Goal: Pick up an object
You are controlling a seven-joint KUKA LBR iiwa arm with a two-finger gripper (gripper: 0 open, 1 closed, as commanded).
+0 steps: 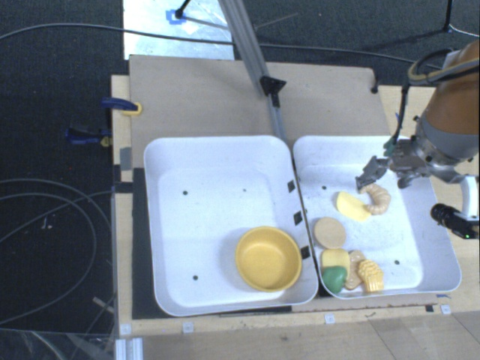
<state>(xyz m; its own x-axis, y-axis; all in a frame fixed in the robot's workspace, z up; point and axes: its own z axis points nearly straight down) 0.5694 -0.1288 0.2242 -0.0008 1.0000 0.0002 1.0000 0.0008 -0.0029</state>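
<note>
We see two shallow white plastic bins side by side on a tan bench top (225, 96), their inner rims touching along the middle. The left bin (172, 163) holds a round yellow bowl (268, 258) sitting upright near its front right corner, close to the dividing rim. The right bin (442, 265) holds a cluster of small toy foods toward its front left. A pale yellow wedge like a piece of cheese (351, 205) lies near the middle, with a curled tan piece shaped like a croissant or shrimp (377, 198) touching its right side. In front of these sits a flat round beige disc like a biscuit (329, 232). At the front rim we find a yellow and green rounded piece (334, 269), a small tan lumpy item (354, 265) just beside it, and a ridged yellow piece like a corn cob (370, 275) at the right of that group. The grey arm with its orange band (450, 118) reaches in from the right, and its dark two-finger gripper (373, 172) hangs over the right bin, just behind the curled tan piece and the wedge. We cannot tell how the claw stands, and we see nothing held in it. A slanted grey metal pole (247, 36) crosses the bench from the back.
</note>
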